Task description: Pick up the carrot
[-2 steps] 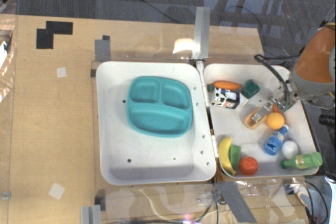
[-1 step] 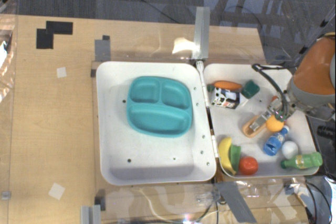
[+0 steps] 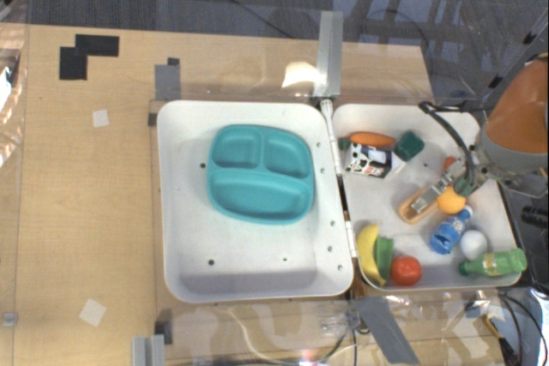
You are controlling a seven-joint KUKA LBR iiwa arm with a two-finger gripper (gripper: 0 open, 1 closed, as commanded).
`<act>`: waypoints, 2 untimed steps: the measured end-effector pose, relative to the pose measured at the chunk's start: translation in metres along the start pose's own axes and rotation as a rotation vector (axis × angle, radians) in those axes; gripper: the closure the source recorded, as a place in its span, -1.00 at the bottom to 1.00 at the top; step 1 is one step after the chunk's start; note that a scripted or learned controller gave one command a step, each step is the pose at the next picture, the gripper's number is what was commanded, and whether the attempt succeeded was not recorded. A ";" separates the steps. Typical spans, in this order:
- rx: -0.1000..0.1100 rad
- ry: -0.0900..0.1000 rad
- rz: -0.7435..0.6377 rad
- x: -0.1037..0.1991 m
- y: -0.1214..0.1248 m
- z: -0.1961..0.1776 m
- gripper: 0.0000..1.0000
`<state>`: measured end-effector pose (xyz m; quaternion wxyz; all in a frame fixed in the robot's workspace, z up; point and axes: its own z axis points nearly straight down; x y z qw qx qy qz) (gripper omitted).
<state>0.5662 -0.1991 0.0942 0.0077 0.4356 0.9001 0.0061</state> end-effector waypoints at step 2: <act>0.003 -0.009 -0.048 0.008 0.029 0.000 -1.00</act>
